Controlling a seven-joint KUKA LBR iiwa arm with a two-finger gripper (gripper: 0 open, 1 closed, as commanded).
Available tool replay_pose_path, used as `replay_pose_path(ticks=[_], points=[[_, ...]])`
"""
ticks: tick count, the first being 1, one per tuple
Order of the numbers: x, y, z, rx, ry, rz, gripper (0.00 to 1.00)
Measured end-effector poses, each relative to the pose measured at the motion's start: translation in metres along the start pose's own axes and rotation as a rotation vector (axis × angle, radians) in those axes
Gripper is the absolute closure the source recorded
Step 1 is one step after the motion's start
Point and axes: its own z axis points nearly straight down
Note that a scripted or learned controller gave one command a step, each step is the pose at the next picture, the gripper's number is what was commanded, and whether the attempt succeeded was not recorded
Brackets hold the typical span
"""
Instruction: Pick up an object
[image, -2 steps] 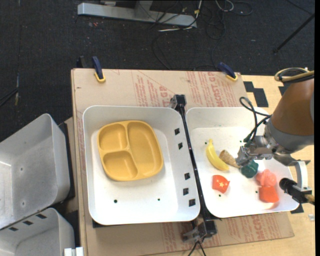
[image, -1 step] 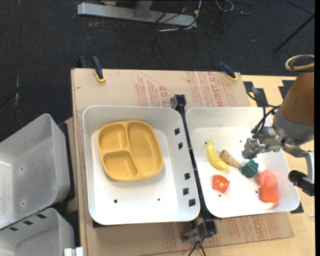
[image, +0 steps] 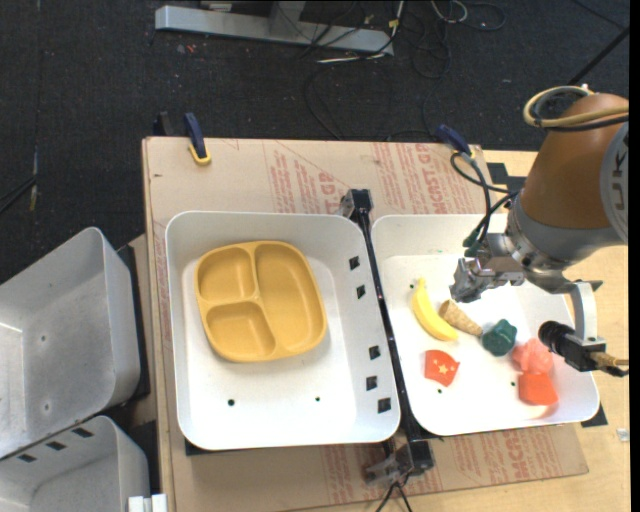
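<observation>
Tool (image: 470, 285) hangs low in the right bin (image: 400, 240), above the far end of the cone (image: 461, 318) and just right of the banana (image: 430, 312). Cannot tell from this slant view whether it is released or clenched; nothing visibly between its tips, so no grasp to report. Arm (image: 570, 190) comes in from the right, orange band above the wrist.

Around the tool, all in the right bin: banana touching the cone on its left side, green block (image: 498, 336) just right of the cone, red piece (image: 441, 367) below the banana, pink lump (image: 531, 354) and orange-red block (image: 538, 389) further right, near the bin's right edge. Likely target is the cone or banana, judging by where the tool sits.

Left bin (image: 185, 300), well apart from the tool, holds a yellow divided plate (image: 260, 300). Both bins sit on the cardboard-covered tabletop (image: 260, 170).

Progress: early. Everything lies flat on the bin floor, nothing lifted. Left to do: close on a thing, raise it clear.
</observation>
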Motion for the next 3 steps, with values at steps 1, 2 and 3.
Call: replay_pose_path(ticks=[1, 2, 3], points=[[0.049, 0.015, 0.011, 0.002, 0.000, -0.001, 1.00], [0.098, 0.037, 0.000, -0.001, 0.001, -0.002, 1.00], [0.144, 0.057, -0.009, -0.001, 0.001, -0.002, 1.00]])
